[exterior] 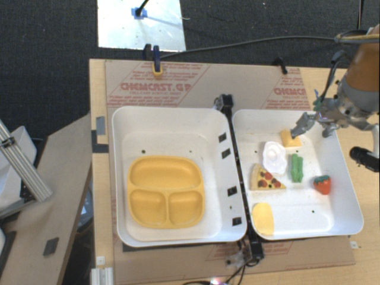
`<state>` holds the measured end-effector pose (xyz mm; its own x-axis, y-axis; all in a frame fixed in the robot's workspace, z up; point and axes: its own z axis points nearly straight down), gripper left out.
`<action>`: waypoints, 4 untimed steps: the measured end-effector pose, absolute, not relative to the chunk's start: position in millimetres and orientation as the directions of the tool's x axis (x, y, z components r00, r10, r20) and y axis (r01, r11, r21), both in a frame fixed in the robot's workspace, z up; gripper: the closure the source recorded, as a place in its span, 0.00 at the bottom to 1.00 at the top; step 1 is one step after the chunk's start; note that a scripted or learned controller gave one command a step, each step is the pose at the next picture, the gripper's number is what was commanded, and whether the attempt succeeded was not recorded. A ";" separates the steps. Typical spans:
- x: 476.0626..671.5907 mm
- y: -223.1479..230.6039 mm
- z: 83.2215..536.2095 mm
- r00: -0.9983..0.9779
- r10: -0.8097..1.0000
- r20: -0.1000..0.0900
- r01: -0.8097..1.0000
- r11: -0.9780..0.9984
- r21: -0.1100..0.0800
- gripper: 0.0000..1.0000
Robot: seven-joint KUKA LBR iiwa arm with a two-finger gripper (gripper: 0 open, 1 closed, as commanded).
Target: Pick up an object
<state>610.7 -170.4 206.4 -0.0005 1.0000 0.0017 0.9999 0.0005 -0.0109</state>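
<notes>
- The gripper [309, 125] is shown over the back of the right bin [344, 177], reached in from the right; how far it is parted cannot be told from this view, and nothing can be seen held in it.
- A small yellow cheese-like block [290, 138] is seen just below and beside the gripper tip; it is judged the likeliest target, though contact cannot be confirmed.
- The remaining toy foods are grouped in the right bin: a white fried-egg piece [274, 155], a green vegetable piece [296, 167], a pizza slice [265, 178], a red strawberry-like fruit [322, 184] and a pale yellow oval piece [263, 218].
- The egg and pizza slice are touching or nearly so; the green piece lies just beside them, so little room is left between these three.
- The yellow block lies near the back wall, which may restrict approach from that side; open floor is left to its right.
- The strawberry and oval piece stand well apart from the others and are judged easier to reach.
- A yellow divided plate [167, 191] is set in the left bin [172, 120], away from the arm's work.
</notes>
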 end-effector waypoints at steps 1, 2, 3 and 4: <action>613.6 -170.0 214.3 -0.003 1.000 -0.001 1.000 0.003 0.002 0.00; 609.5 -172.9 153.0 -0.001 1.000 0.000 1.000 0.001 -0.002 0.00; 604.6 -168.6 91.8 -0.001 1.000 0.001 1.000 0.001 -0.003 0.00; 605.5 -168.3 84.7 0.000 1.000 -0.001 1.000 0.000 0.001 0.00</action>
<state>605.5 -168.3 84.7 -0.0004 1.0000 -0.0006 1.0000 0.0004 0.0013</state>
